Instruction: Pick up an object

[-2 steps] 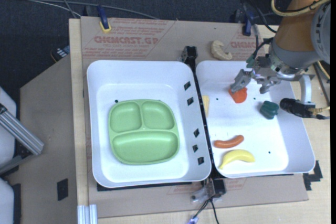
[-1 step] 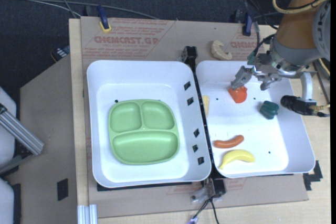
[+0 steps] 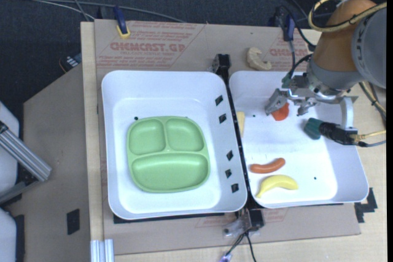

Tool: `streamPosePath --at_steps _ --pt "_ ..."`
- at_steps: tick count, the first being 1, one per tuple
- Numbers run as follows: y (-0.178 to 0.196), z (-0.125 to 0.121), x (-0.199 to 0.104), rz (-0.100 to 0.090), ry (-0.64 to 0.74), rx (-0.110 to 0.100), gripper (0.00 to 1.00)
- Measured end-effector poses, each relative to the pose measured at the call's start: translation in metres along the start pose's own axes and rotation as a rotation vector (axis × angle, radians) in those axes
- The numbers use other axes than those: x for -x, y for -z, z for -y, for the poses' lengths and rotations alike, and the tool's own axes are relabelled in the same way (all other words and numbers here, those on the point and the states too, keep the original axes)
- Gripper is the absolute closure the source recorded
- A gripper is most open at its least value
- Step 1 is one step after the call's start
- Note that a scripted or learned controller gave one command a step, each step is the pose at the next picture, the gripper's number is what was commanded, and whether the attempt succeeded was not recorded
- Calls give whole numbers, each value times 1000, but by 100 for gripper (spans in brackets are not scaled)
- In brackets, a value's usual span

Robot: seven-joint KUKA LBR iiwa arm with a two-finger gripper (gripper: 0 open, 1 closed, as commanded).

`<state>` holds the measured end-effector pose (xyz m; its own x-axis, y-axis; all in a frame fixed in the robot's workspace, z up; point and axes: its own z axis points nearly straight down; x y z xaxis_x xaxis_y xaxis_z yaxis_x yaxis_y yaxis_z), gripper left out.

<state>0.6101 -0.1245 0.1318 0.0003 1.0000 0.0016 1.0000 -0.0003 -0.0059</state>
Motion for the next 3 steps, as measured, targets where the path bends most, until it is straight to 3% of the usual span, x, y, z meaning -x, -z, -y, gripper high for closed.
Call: streamPosePath --at_steps 1,2,3 --pt "-50 1 -1 0 1 -1 0" --pt "-35 -1 -1 0 0 6 100" --pt "22 -13 -1 3 2 13 100"
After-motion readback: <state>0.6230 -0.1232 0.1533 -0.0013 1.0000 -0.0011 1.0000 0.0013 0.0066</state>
